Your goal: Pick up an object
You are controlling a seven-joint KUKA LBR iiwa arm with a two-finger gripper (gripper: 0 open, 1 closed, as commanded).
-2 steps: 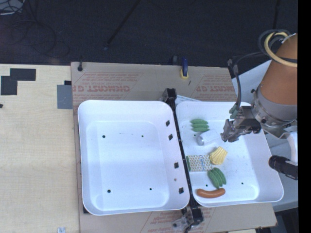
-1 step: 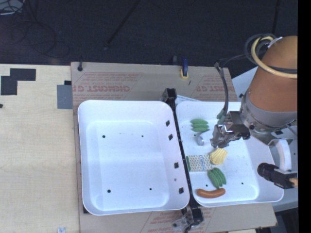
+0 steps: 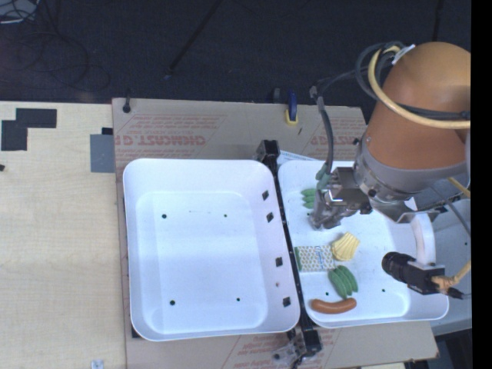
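Plainly, found the gripper (image 3: 329, 210) low inside the right bin (image 3: 377, 298), toward that bin's far left part, hung from the grey and orange arm (image 3: 419, 121) reaching in from the view's right. Could not tell whether open or closed: too dark and blurred at the tip. Spotted a small green piece (image 3: 309, 198) just beside the gripper on the view's left, close to the bin's left wall; could not tell whether touching the gripper or only next to it. Noted a yellow ribbed piece (image 3: 346, 246) near the gripper on the camera's side, apart from it. Found a flat patterned packet (image 3: 314, 258) just left of the yellow ribbed piece, against the wall between the bins. Saw a darker green vegetable (image 3: 343, 280) nearer the camera than those two, and a reddish sausage (image 3: 333, 306) lying crosswise by the near rim, well apart from the gripper. Saw the left bin (image 3: 200, 252) side by side with the right bin.
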